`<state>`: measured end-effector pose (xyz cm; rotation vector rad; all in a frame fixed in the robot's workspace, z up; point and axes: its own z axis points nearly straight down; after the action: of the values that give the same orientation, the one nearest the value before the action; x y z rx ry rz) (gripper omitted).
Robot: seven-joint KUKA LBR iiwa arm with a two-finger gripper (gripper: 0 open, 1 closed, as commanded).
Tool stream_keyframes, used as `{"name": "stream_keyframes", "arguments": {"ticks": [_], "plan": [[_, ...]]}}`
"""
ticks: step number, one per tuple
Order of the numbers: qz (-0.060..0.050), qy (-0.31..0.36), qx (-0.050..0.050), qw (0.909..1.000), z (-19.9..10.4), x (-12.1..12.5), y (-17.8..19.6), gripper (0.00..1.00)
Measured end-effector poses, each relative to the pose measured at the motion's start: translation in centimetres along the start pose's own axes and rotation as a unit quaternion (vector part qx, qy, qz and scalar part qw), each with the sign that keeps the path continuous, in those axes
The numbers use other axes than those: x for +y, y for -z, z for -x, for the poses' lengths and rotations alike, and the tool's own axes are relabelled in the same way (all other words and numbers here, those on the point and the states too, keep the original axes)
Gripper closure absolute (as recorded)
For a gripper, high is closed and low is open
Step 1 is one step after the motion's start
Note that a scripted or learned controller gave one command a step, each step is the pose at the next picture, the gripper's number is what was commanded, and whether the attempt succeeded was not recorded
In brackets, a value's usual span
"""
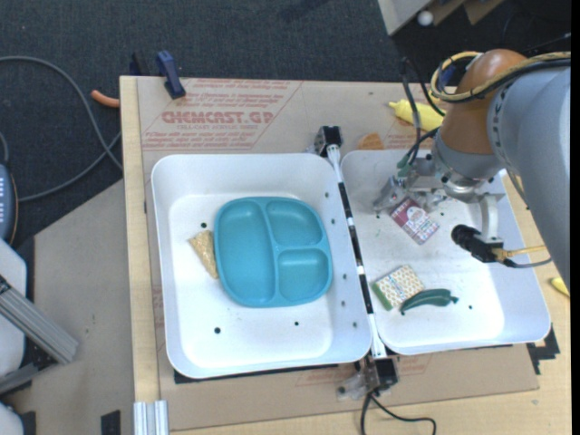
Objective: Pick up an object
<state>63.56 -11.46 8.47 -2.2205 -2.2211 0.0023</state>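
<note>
A: Item one, the claw [410,191]. Condition?

B: Low over the right bin [521,320], near its far wall. Whether it is apart or together I cannot tell; the wrist hides the tips.

A: Item two, candidates for picking.

B: A small packet with a red and white print [417,221], just beside the claw on its near side, lying flat on the bin floor. It may touch the tips; nothing shows it clamped. Further toward the near rim: a patterned green-and-cream square [399,285], and touching or just beside that, a dark green curved piece [428,300].

A: Item three, other stock.

B: Left bin [172,333], well apart from the claw: a teal divided tray [272,250] with a tan cracker-like piece [204,250] tucked at its far side from the claw.

A: Progress entry?

B: Judged: approach made, claw down at the packet. Nothing is lifted. Grasp unconfirmed; closing, if not done, and the raise are left.
</note>
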Motion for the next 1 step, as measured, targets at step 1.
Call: {"name": "stream_keyframes", "arguments": {"ticks": [1], "plan": [[0.001,0.000,-0.001,1.0000,-0.02,0.06,1.04,1.00]]}}
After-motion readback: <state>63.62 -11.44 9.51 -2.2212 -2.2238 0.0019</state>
